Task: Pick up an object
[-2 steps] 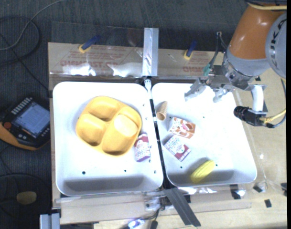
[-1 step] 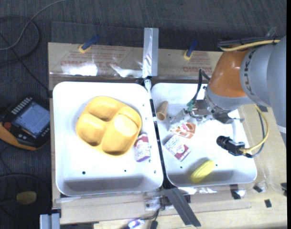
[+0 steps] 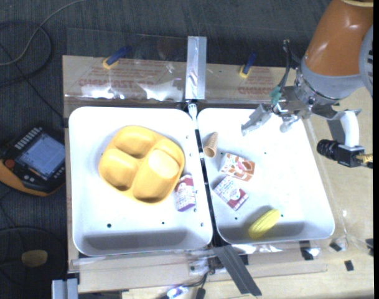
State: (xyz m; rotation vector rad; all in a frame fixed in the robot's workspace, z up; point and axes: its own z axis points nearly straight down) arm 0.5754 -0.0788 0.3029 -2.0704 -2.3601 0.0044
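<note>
White plastic bins sit side by side on the surface, left bin and right bin, both shallow with rounded corners. Largest item: a yellow, lobed, glossy dish in the left bin, a small printed carton just beside it. Right bin holds two printed cartons, a tan cone near the divider and a yellow corn-like piece at the front. Claw hangs over the right bin's rear, fingers apart, gripping nothing. Dark carpet surrounds the surface.
</note>
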